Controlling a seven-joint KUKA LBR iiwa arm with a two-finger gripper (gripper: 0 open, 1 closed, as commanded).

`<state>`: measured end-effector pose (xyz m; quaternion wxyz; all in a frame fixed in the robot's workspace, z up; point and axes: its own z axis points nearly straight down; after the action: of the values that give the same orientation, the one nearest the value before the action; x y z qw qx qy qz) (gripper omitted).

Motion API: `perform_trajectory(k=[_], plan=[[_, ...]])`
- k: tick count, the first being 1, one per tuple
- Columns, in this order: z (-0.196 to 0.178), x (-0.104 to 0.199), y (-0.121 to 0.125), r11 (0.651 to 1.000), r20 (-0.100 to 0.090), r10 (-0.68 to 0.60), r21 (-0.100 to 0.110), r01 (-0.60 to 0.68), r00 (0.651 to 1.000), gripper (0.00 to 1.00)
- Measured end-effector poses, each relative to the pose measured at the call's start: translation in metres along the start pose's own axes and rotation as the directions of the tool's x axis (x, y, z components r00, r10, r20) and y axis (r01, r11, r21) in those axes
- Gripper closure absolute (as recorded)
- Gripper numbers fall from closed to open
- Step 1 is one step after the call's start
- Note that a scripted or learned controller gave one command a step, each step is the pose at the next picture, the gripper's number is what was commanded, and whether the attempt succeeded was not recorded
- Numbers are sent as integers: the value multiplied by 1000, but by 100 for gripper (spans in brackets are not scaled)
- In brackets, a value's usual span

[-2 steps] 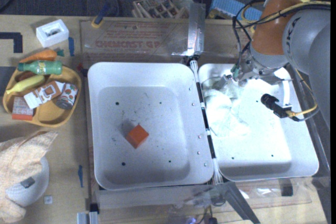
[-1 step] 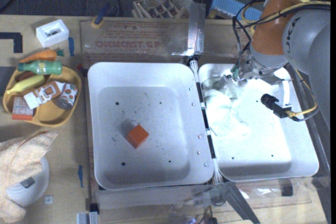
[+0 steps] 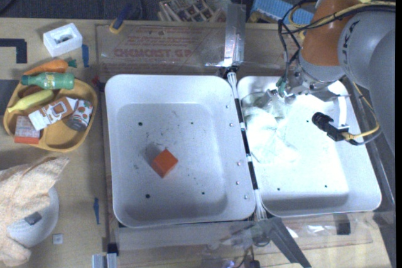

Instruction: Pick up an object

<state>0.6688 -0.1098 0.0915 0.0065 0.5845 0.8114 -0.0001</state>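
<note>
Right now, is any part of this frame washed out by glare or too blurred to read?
Camera view: the right bin is blown out near the gripper, hiding detail on its floor; the left bin is evenly lit, and the orange block is crisp with a small shadow beside it.

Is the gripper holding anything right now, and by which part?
Cannot be told: the gripper sits low over the right bin, its tip washed out by glare. The orange block lies untouched.
</note>
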Motion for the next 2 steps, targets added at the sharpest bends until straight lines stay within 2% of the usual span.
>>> perform_trajectory(k=[2], plan=[[0,0,0,1000,0,0,0,0,1000,0]])
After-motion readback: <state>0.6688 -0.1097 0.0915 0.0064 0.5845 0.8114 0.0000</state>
